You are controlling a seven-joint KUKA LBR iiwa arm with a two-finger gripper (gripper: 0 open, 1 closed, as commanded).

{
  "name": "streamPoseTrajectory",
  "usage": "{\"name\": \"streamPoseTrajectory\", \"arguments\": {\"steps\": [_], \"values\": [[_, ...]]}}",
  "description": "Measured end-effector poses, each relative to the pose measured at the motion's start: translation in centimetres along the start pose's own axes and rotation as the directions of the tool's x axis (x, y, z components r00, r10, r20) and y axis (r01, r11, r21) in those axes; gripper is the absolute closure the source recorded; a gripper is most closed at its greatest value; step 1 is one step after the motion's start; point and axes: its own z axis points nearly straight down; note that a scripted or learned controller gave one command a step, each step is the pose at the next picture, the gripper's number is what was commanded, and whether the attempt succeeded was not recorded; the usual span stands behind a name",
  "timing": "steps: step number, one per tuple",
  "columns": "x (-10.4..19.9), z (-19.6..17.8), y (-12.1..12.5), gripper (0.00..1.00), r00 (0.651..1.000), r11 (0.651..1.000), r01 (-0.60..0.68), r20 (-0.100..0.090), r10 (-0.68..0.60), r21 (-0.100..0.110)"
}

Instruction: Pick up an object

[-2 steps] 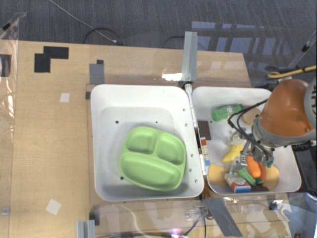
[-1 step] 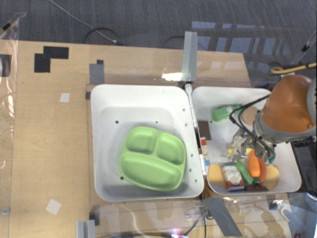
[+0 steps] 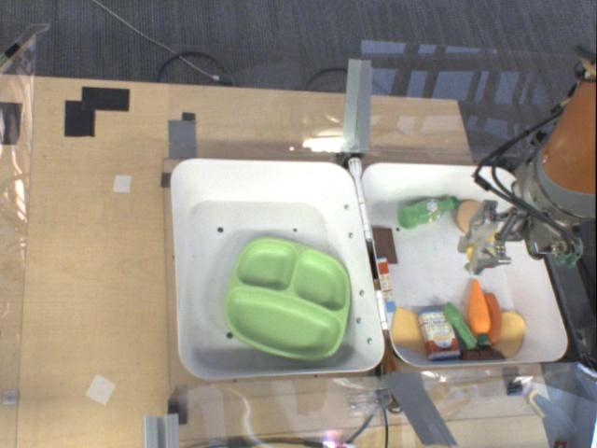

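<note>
Partly blurred, the gripper (image 3: 485,241) hovers above the right bin (image 3: 552,342).

arm (image 3: 569,157) cut off at right edge, pale object (image 3: 466,215) partly hidden behind gripper (image 3: 485,243)

Lime-green divided plate (image 3: 287,297) in a white bin (image 3: 201,343) — orange carrot (image 3: 478,308) and green bottle (image 3: 427,212) (white label) alongside.

Divided plate (image 3: 287,297) in left bin (image 3: 201,187)
</note>
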Motion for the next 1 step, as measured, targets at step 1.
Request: {"name": "streamPoseTrajectory", "arguments": {"steps": [1], "values": [[2.50,14.99,-2.03,1.00,0.984,0.984,0.179,0.004,-0.179,0.003]]}}
